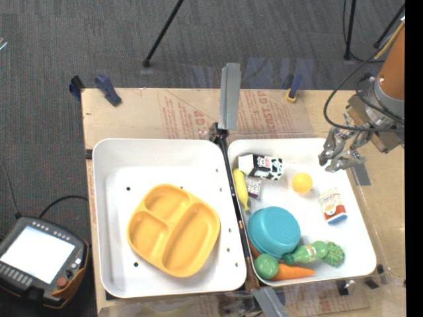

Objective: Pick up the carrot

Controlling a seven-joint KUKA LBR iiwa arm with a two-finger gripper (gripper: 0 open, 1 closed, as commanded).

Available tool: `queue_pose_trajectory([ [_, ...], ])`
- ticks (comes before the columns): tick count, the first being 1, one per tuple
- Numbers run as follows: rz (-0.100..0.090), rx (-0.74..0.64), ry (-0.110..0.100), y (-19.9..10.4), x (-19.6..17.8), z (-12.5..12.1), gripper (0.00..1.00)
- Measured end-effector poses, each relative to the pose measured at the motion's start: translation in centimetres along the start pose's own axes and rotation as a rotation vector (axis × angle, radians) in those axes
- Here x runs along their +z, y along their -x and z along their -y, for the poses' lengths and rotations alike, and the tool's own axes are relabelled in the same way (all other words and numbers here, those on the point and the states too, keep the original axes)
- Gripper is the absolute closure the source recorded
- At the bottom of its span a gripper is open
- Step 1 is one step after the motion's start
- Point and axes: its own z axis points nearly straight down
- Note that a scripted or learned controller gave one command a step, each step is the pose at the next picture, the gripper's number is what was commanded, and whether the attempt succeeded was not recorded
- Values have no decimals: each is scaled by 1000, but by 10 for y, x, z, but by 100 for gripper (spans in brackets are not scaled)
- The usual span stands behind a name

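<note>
Nearest us, at about 5 o'clock of the right bin (367, 240), we find the carrot (295, 273) lying flat along the front wall, its tip pointing toward 3 o'clock. It is crowded: a green round fruit (267, 265) touches its thick end at 9 o'clock, a green vegetable piece (320, 252) lies just beside it at 1 o'clock, and the blue bowl (274, 230) sits close at 11 o'clock.

Further back we see a yellow ball (302, 182), a small red-and-white carton (332, 205), a black-and-white milk carton (262, 166) and a banana (240, 187) along the dividing wall. The left bin (109, 203) holds a yellow divided plate (174, 228).

Farthest, at 2 o'clock of the right bin, the hand (338, 156) hangs above the rim, well apart from the carrot; we judge its fingers to be parted and holding nothing.

For a sound pick, we would carry the hand toward 7 o'clock, turn the fingers across the carrot's long axis, and descend on the thinner, freer half, away from the fruit and the bowl. The near wall leaves little room, so one finger must drop between carrot and wall.
</note>
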Motion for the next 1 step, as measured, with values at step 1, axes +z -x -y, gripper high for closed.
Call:
queue_pose_trajectory([
  [1,-4,-267,1,-83,-186,35,100],
])
